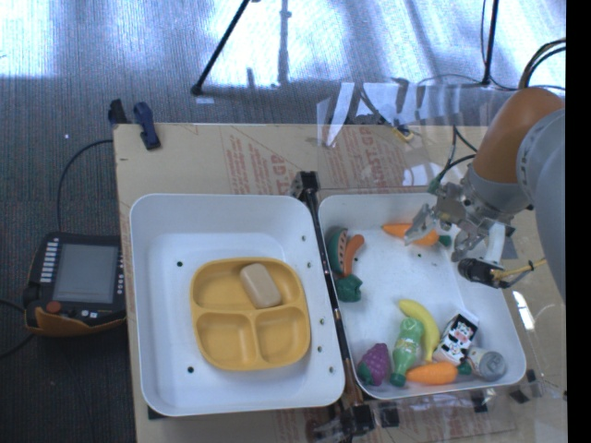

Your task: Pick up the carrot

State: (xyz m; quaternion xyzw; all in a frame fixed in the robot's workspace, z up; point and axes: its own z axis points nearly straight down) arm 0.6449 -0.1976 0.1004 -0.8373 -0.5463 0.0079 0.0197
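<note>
An orange carrot (pixel 404 232) lies near the back of the right bin (pixel 511 326), its thin tip pointing left. My gripper (pixel 440 231) is low over its thick right end. The fingers are spread, one at the back (pixel 424 218) and one at the front (pixel 461 239), and orange shows between them. The carrot still looks to be resting on the bin floor. A second carrot (pixel 432 373) lies at the bin's front, and a third orange carrot-like piece (pixel 352 248) sits by the left wall.
The right bin also holds a banana (pixel 421 322), a green bottle (pixel 406 343), purple grapes (pixel 374 364), a milk carton (pixel 458 338), a tin can (pixel 490 365) and a green vegetable (pixel 348 288). The left bin (pixel 162 247) holds a yellow divided plate (pixel 226 335) with a bread piece (pixel 261 286).
</note>
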